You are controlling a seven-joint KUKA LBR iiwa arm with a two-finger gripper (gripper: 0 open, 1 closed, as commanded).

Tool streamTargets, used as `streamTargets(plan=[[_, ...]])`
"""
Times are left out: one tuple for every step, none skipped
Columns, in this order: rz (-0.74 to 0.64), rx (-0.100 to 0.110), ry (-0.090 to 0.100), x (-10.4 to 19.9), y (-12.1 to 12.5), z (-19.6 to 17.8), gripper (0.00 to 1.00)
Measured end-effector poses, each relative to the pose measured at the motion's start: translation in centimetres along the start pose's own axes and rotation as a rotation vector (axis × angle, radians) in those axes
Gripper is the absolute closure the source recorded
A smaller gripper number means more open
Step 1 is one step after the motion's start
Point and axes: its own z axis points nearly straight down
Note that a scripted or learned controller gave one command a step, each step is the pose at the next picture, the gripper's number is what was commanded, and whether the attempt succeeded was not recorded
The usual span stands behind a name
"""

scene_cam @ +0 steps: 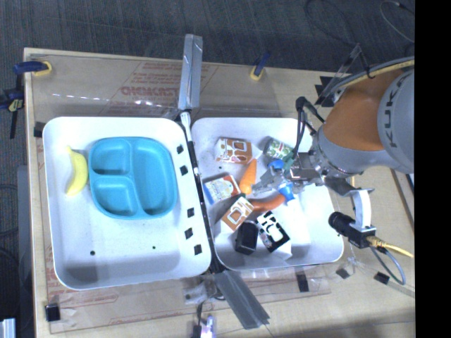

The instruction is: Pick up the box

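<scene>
Gripper (282,178), state I cannot tell, hovers by the orange-and-white box (237,213) in the right bin (320,248).

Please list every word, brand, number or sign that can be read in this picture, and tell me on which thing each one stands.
"KU": white letters on the grey arm, cut by the picture edge.
Red print on the clear sheet behind the bins: mirrored, blurred, unreadable.
Labels on the small boxes and can: too small to read.

I see the pale wooden table (282,83) with a clear plastic sheet (106,83) over its far part. Two shallow white plastic bins sit directly on it, touching: left bin (60,259), right bin (320,248).
</scene>
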Motion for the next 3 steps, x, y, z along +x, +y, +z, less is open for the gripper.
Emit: streamTargets(plan=[[0.176, -0.011, -0.005, 6.1, 2.2, 10.8, 0.00], [0.234, -0.007, -0.011, 5.8, 5.6, 12.9, 0.00], [0.228, 0.006, -0.004, 6.2, 5.5, 12.5, 1.00]])
